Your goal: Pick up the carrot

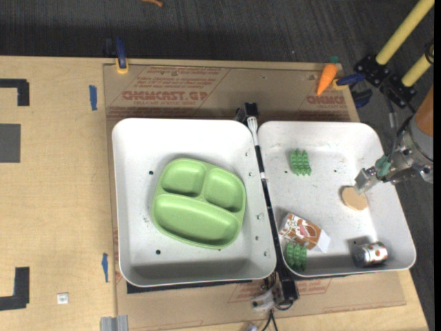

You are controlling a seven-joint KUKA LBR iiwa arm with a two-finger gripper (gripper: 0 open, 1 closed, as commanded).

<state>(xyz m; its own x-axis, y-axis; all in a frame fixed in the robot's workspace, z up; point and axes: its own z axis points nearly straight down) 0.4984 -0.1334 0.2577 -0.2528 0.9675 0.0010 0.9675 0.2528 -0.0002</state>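
Presently the gripper (366, 178) is seen low over the right part of the right bin (324, 133), close to its right wall, its tip just above a flat tan disc (354, 198); nothing can be made out in its grasp, and whether it is released or clenched cannot be told from this slanted view. Further out in the same bin, a silver can (370, 253) is found near the front right corner, a printed packet (303, 232) and a green studded block (296, 254) toward the front left, and a second green block (300, 161) toward the back. The left bin (131, 185) is taken up by a green divided plate (199, 201). The carrot (326, 78) is located outside both bins, on the cardboard just behind the right bin's back rim. Its long axis is set steeply up the view, slightly tilted, with the green top pointing away and the orange tip toward the bin. The task is judged to be barely begun: the carrot remains untouched, and reach, closure and lift are all left to be done.
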